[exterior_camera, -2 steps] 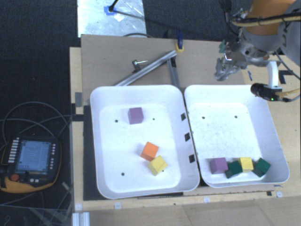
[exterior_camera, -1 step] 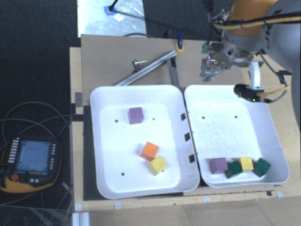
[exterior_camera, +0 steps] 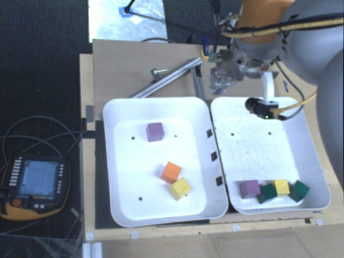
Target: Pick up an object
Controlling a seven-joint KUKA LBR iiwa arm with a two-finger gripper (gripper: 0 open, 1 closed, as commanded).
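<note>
Above the right bin, toward its twelve o'clock rim, the pincer hangs touching nothing; I cannot tell its opening. Cubes lie at six o'clock: purple cube, yellow cube. No writing is readable.

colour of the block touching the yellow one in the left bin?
Orange block, against the yellow block in the left bin; camera view.

You see two smooth white plastic bins with a faint sheen, matt blocks that look like painted wood, a bare metal rod, and a crinkled shiny foil sheet.
</note>
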